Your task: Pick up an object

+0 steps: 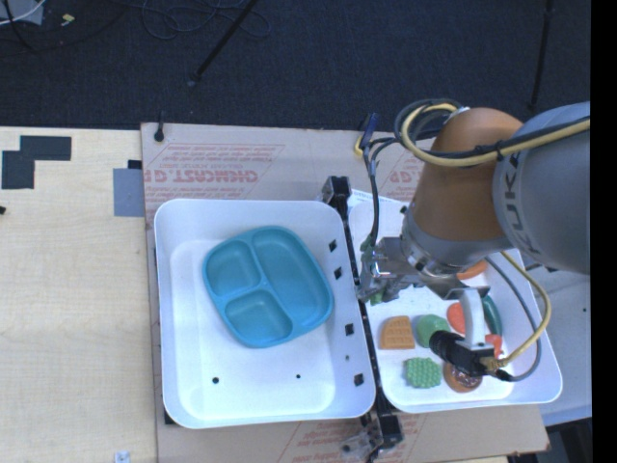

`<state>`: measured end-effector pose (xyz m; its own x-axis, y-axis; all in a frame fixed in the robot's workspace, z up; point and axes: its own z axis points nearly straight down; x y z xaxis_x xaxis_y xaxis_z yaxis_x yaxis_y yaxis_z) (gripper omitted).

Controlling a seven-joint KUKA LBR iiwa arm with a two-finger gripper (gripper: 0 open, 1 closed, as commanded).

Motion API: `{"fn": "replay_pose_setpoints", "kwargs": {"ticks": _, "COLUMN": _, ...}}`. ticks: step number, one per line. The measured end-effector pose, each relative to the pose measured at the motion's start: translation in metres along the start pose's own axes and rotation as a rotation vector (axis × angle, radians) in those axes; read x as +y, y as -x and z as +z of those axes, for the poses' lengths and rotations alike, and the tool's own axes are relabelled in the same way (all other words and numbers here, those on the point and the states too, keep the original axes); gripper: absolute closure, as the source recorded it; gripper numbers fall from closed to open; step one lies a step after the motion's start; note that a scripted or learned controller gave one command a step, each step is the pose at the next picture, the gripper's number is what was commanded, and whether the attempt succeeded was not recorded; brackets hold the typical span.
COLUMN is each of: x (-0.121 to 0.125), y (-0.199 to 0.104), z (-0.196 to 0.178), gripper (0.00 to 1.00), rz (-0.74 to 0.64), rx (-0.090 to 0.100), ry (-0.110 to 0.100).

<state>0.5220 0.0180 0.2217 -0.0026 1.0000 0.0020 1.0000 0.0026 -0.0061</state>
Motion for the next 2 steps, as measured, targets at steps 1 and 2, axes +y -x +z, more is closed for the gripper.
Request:
{"fn": "replay_pose_setpoints", "kwargs": {"ticks": 1, "x": -0.010, "y": 0.002, "z": 0.005, "gripper": 1.00, "rz": 0.005, "rx": -0.002, "ry": -0.001}}
{"fn": "replay_pose_setpoints", "kwargs": {"ticks": 2, "x": -0.011, "y": 0.007, "z": -0.012, "gripper": 1.00, "rz": 0.008, "rx": -0.002, "ry": 0.004}}
